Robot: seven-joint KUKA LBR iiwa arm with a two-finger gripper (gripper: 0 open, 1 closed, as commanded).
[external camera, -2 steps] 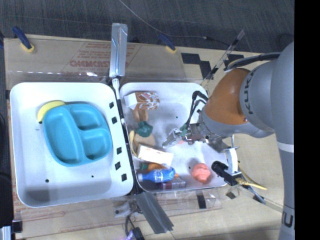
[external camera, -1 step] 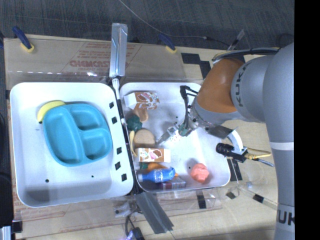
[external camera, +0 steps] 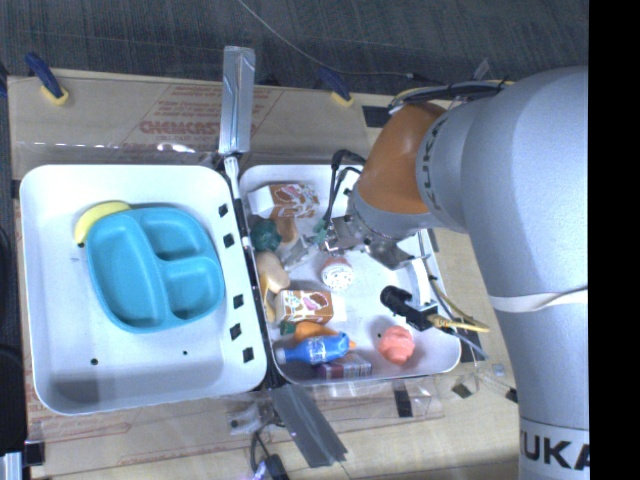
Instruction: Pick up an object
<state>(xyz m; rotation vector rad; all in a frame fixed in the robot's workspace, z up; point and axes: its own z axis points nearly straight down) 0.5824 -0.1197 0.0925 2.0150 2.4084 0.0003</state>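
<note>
My gripper (external camera: 335, 230) hangs low over the right bin (external camera: 445, 360) near its far edge, finger state indeterminable from this angle, above a dark green object (external camera: 265, 236) lying against the bin's left wall beside a brown printed packet (external camera: 293, 200).

One fixed camera looks down slantwise over both bins (external camera: 50, 298).
</note>
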